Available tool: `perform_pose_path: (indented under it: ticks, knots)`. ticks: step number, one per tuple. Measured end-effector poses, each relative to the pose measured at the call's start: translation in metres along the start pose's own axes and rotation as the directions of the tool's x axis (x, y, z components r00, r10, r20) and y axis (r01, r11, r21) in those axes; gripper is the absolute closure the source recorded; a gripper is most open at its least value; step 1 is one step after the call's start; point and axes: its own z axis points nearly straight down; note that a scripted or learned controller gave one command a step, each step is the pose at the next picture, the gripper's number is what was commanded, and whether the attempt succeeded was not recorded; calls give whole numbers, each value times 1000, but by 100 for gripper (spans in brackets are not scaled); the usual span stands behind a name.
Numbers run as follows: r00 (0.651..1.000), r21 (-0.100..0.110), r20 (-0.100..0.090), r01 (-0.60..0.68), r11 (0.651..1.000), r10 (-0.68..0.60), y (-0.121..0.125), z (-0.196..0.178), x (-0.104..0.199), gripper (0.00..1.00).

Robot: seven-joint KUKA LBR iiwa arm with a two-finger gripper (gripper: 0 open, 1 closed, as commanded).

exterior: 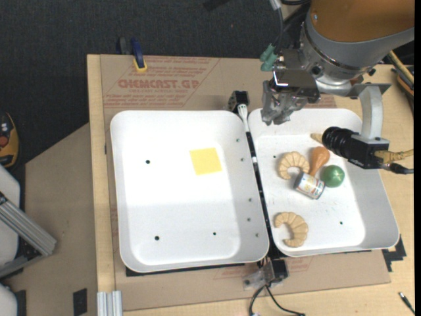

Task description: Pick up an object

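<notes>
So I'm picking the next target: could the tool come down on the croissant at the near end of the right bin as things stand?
Probably yes. The croissant lies alone on bare bin floor, apart from the can and green ball. The tool hangs at the bin's far edge, with nothing between.

Lighting: bright, even, from overhead. Left bin (177, 183): floor near white, upper half faintly greyer than the lower; mild glare along the rim. Right bin (342, 222): soft shadow under the arm (355, 25) at its far edge. Dark floor (46, 38) around the surface underexposed. Focus: sharp mid-frame; arm close to lens, slightly soft.
</notes>
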Motion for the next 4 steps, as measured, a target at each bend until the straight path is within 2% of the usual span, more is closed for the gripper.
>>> perform_pose_path:
  ticks: [1, 2, 3, 4]
  knots:
    - [1000, 5, 3, -3, 1000, 3, 24, 143, 48, 100]
    - [1000, -6, 1, -13, 1000, 13, -34, 122, -3, 100]
    - [1000, -33, -6, -5, 999, 5, -32, -39, 11, 100]
    - [1000, 3, 4, -2, 1000, 2, -15, 117, 83, 100]
